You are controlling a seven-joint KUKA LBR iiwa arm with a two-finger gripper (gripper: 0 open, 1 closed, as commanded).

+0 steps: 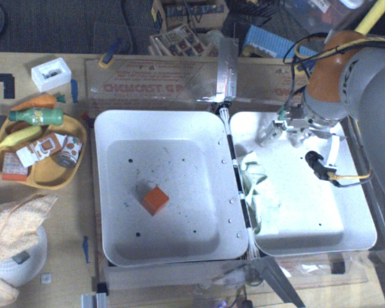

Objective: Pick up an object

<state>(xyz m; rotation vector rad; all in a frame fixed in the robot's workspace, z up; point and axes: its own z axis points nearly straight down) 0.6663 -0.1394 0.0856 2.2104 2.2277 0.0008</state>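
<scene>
Orange block (155,200): lies flat on floor of left bin (115,133), slightly left of ctr, toward near edge; nothing touching it.

Gripper (283,133): over right bin (353,230), at far-left corner, close to divider betw. bins. Fingers spread apart, nothing betw. them. Well apart from block.

Arm (337,76): enters from right, orange band above wrist; black cable (321,165) hangs over right bin.

Right bin also holds crumpled pale green/white item (251,186) along left wall.

Bench, left edge: yellow bowl (51,175) w/ toy food and a green bottle (38,116); white box (51,74) at far-left corner.
</scene>
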